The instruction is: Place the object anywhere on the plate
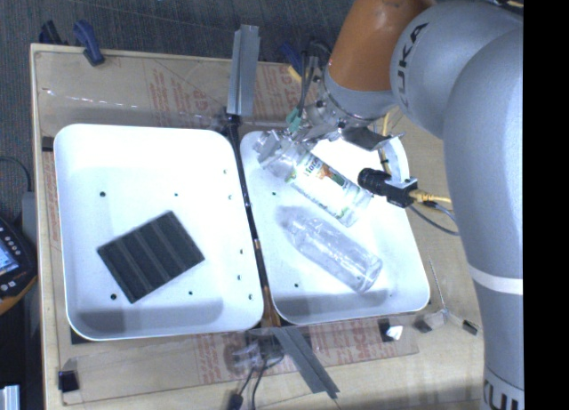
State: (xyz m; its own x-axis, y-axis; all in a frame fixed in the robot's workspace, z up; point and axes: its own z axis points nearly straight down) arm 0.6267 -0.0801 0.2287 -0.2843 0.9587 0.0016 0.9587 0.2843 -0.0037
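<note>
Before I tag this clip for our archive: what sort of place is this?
Probably a robotics lab test bench, not a home or shop. A grey KUKA arm reaches over two white bins set on a board held by blue clamps; one bin holds a dark ridged plate, the other clear plastic bottles.

- My arm (462,88): black letters "KU" readable on the grey housing just below the orange band; the rest of the word curves out of sight.
- Bottle label (331,181): print present, too small to read.
- Surface (133,75): faint red print, illegible.
</note>
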